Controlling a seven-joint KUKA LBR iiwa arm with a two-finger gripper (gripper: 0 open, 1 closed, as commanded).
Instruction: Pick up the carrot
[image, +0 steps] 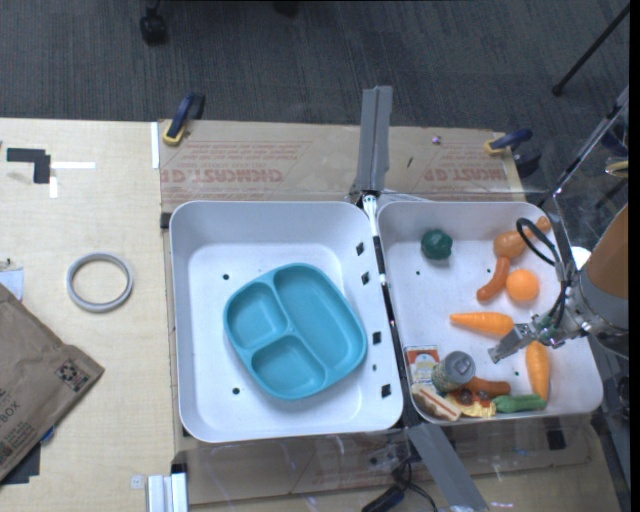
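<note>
We see the right bin (400, 240) holding the clutter; nearest the camera along its front wall lie a toy sandwich (440, 403), a green bean pod (518, 403), a small metal can (456, 368) and a printed card (421, 357), likely pushed there by the bin's slope or past tries. Just behind, the tool (528, 337) hangs low over the bin floor between two carrots: one carrot (482, 322) lying flat, tip pointing left, just left of the tool, and a second carrot (538, 370) lying lengthwise just below it. We can't tell whether the tool is apart or together; nothing is visibly between its tips. The nearer target looks smooth, orange, tapered, thick end toward the tool, so it'll probably roll if nudged off-axis. Further back: an orange ball-like fruit (522, 286), an orange gourd-shaped toy (497, 275) and a dark green lump (436, 244). Left bin (200, 300) carries a blue divided plate (293, 330). On the desk (80, 200), far left, a tape ring (100, 281).
</note>
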